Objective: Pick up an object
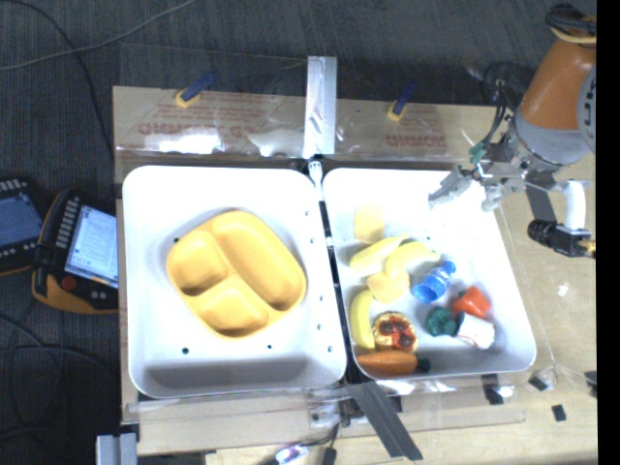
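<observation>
The gripper [467, 189] hung open and empty at the right bin's [513, 289] one o'clock corner; toys clustered toward six; the blue bottle [432, 282] stood fairly free, so descending squarely over it seemed wisest.

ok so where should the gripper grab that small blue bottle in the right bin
Take the blue bottle across its body, coming straight down from above. It lies on its side, tilted, so the round middle offers two opposite faces. Turn the fingers across its long axis. A yellow piece and a green toy sit close, so the fit looks tight.
</observation>
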